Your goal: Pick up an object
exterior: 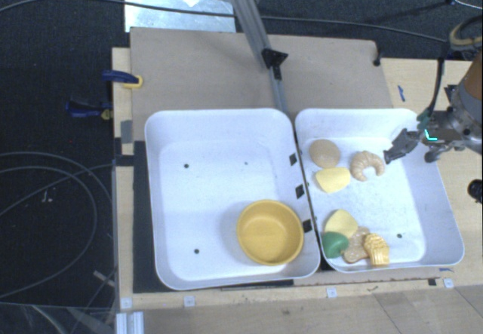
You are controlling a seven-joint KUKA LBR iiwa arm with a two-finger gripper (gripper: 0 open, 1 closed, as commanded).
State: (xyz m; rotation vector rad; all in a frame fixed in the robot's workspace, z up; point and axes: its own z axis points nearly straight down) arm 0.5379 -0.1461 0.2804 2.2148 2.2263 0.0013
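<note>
Fingers of the gripper (398, 146) point down-left over the right bin's (441, 231) upper right part; whether they are spread or pressed together cannot be told at this resolution. Nothing shows between them.

Nearest candidate: the croissant-shaped piece (367, 164), right of frame centre, just left of the fingertips. It appears to be moulded plastic: light, rigid, smooth, with a ridged curved back. Judged best hold: across the thick middle of the crescent, since the tapered horns would likely slip out.

Other items in the right bin:
- Round tan bun-like piece (325, 151), domed and smooth; likely to roll from a pinch.
- Pale yellow wedge (332, 179), flat-sided, probably easier to clamp.
- Cluster at lower centre of the bin: yellow piece (341, 222), green piece (336, 243), orange ribbed piece (376, 249), touching one another; crowded for finger entry.

Left bin (173, 174) holds a yellow bowl (269, 231), thin-walled, graspable at the rim only.
</note>
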